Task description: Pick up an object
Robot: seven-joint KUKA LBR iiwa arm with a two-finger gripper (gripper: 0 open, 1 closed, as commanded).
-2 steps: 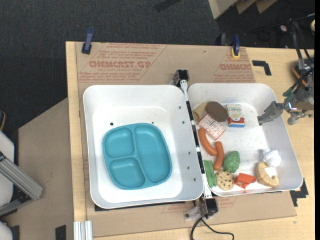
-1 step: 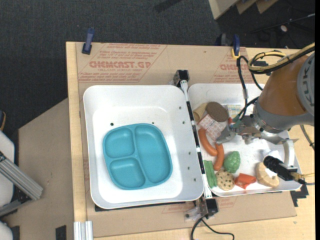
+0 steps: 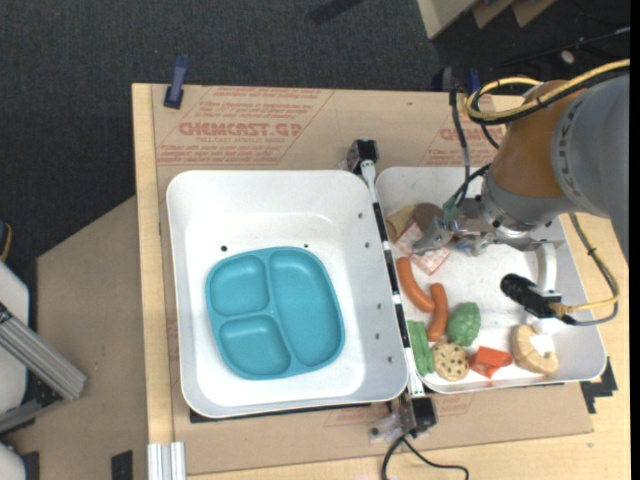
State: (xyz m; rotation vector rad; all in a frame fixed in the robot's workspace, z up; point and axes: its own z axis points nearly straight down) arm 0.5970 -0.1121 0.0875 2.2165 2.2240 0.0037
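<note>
We see the grey arm (image 3: pixel 590 148) reaching in from the right, bent low over the right bin (image 3: pixel 585 363). Its end effector (image 3: pixel 440 236) sits at the bin's upper left, near a hot dog (image 3: pixel 412 280); we cannot tell its opening. Food toys cluster below. A teal tray (image 3: pixel 275 311) lies in the left bin (image 3: pixel 200 208).

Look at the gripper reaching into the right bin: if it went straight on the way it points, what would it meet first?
Probably the small pink-edged packet just below the gripper, on the right bin floor; depth is hard to judge from above.
</note>
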